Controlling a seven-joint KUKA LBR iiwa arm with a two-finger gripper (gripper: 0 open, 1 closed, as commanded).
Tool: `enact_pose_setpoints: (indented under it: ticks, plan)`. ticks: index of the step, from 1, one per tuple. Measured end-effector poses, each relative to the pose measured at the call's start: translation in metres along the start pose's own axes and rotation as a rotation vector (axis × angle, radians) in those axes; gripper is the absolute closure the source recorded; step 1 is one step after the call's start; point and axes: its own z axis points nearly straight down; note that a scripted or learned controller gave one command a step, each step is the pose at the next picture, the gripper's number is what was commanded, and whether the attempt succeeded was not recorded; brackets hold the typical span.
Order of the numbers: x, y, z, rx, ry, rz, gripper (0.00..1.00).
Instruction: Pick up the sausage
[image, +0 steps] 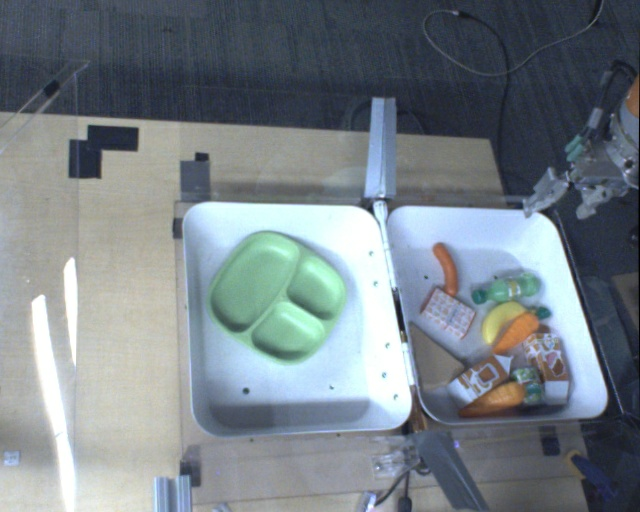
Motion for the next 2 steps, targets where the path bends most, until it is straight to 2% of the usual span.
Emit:
enact_pose_setpoints:
  ticks: [1, 2]
  plan:
    - [0.055, 0.027, 0.087, 0.001, 0.001, -0.013, 0.0]
    - [0.075, 0.01, 0.184, -0.003, 0.001, -0.093, 0.0]
